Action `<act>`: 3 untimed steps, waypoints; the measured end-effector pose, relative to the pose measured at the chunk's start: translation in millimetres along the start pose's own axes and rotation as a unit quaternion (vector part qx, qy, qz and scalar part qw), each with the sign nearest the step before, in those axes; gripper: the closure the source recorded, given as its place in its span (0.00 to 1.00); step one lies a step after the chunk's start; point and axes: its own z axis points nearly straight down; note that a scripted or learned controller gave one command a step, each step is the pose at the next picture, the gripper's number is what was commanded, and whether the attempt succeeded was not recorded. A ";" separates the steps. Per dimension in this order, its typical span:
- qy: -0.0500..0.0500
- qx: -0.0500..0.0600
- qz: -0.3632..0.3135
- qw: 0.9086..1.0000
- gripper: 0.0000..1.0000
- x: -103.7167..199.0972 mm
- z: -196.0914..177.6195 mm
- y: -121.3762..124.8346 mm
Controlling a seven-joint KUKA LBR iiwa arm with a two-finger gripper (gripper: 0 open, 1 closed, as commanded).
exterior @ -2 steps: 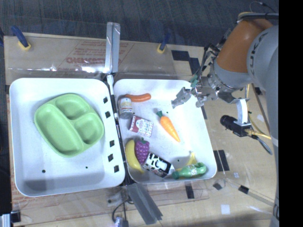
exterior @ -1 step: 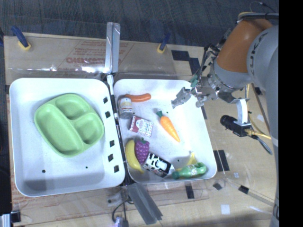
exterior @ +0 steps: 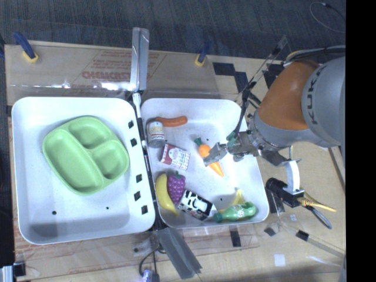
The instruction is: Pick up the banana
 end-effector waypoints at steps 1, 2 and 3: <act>0.000 -0.001 0.075 0.997 0.00 107.0 -79.1 -35.8; 0.000 0.001 0.075 0.997 0.00 188.2 -4.2 -13.7; 0.000 0.001 0.089 0.996 0.00 208.8 -4.5 -28.5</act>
